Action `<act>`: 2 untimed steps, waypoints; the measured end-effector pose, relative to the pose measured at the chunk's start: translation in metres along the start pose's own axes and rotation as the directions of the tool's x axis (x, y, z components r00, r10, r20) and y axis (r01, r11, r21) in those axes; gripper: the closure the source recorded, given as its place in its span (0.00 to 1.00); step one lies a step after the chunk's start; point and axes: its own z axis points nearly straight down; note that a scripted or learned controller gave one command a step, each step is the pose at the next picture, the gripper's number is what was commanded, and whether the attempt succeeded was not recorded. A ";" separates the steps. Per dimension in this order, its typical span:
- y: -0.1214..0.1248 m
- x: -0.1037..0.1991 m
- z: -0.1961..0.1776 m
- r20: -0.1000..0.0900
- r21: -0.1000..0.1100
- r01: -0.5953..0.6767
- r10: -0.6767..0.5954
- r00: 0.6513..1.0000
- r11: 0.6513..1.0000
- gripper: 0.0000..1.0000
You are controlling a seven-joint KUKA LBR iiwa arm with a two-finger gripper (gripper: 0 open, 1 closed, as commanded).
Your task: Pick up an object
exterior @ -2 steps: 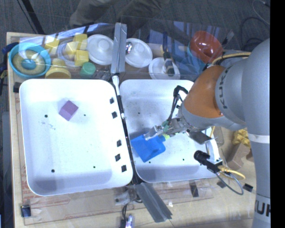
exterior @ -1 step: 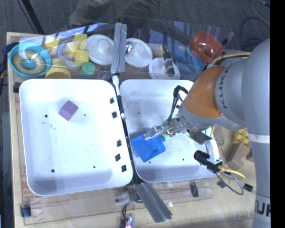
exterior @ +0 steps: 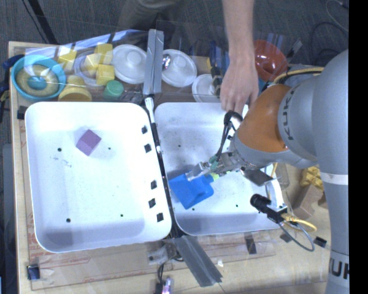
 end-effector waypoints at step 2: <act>0.091 0.038 0.004 0.000 0.008 0.098 -0.098 0.995 0.995 0.00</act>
